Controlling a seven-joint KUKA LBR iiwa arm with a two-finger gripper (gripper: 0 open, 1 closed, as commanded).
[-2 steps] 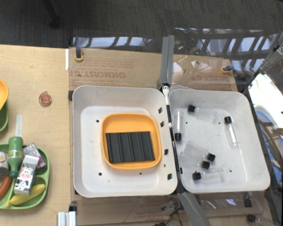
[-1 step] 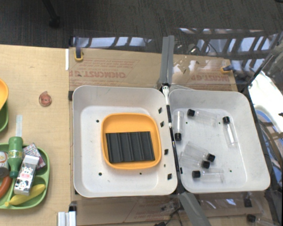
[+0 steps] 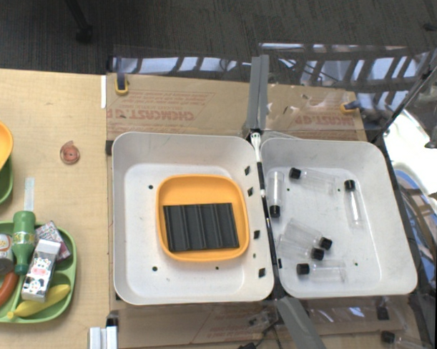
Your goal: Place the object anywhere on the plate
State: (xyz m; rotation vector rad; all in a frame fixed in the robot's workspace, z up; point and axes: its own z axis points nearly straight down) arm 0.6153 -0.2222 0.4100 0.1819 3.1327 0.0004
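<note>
An orange plate (image 3: 204,185) with rounded corners lies in the middle of the left white bin (image 3: 131,224). A dark grey ribbed rectangular block (image 3: 202,227) rests flat on the plate, covering most of its lower half. In the right white bin (image 3: 392,233) lie several clear tubes with black caps: one (image 3: 276,194) by the left wall, one (image 3: 353,202) at the right, one (image 3: 315,178) near the top and others (image 3: 321,270) toward the front.
On the wooden table to the left stands a green tray (image 3: 56,300) of toy food with a green bottle (image 3: 22,240). A small pink disc (image 3: 70,153) lies nearby. Brown cardboard (image 3: 178,111) sits behind the bins.
</note>
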